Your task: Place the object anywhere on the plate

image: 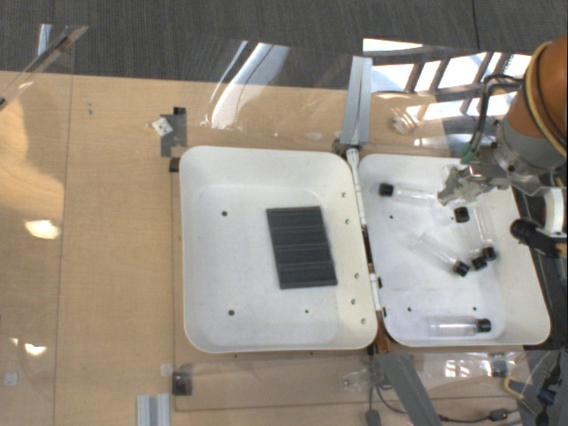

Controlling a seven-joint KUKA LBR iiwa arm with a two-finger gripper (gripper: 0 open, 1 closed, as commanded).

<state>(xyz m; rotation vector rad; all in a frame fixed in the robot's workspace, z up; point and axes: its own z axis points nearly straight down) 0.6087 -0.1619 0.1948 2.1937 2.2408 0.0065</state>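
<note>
A dark grey ribbed plate (302, 247) lies flat in the middle of the left bin (204, 309). Several clear tubes with black caps lie in the right bin (532, 327). One tube (406, 192) is at the upper left and another (454, 327) lies along the front. Two more (441, 254) (482, 236) cross near the middle. My gripper (463, 186) hangs over the upper right part of that bin. A black-capped tube (461, 213) sits right below its tip. Whether that tube is held cannot be made out.
The grey arm with its orange band (546, 105) comes in from the right edge. A grey metal divider (358, 100) stands behind the gap between the bins. Small black brackets (175, 136) sit on the wooden bench at the left bin's corners.
</note>
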